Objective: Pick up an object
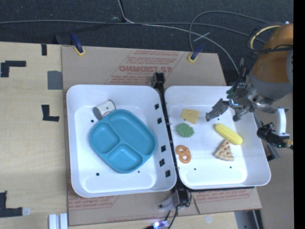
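Observation:
The right bin (252, 173) holds several toy foods: a yellow cheese wedge (190, 115), a green bumpy piece (185, 130), a pretzel (183, 153), a corn cob (228, 133) and a pizza slice (224, 150). My gripper (225, 114) hangs over the upper right part of this bin, just above the corn cob and to the right of the cheese wedge. Its fingers are spread open, with nothing between them. One dark finger (213, 112) points left toward the cheese.
The left bin (78, 175) holds a blue divided plate (123, 140) and a small cup (104, 109) lying on its side at the plate's upper left. A black divider (164, 128) runs between the bins. Cables trail across the back of the bench.

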Motion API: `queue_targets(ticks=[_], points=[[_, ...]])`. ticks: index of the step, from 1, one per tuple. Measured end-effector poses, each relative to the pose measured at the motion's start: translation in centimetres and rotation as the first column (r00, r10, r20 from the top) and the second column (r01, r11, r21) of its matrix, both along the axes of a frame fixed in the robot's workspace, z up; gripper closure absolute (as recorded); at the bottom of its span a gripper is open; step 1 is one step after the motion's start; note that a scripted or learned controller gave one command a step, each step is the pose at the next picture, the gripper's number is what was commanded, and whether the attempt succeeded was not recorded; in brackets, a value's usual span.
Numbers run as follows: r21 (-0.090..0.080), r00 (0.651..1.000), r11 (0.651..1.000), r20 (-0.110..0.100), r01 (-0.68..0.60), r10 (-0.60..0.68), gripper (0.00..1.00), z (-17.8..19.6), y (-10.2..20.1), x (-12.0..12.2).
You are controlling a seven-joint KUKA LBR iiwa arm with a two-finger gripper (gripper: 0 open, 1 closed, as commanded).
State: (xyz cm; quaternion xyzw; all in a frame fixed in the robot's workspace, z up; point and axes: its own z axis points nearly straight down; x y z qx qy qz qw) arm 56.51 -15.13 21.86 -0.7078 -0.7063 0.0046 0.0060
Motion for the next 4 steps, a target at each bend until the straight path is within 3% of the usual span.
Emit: queue_targets(ticks=[1,3,4], points=[[-0.002,1.0,1.0,0.013,-0.004,0.004,0.0,0.8,0.1,0.3],[-0.002,1.0,1.0,0.008,-0.004,0.004,0.0,-10.0,-0.3,0.5],[-0.004,1.0,1.0,0.016,-0.003,0.003,0.0,-13.4,-0.3,0.6]])
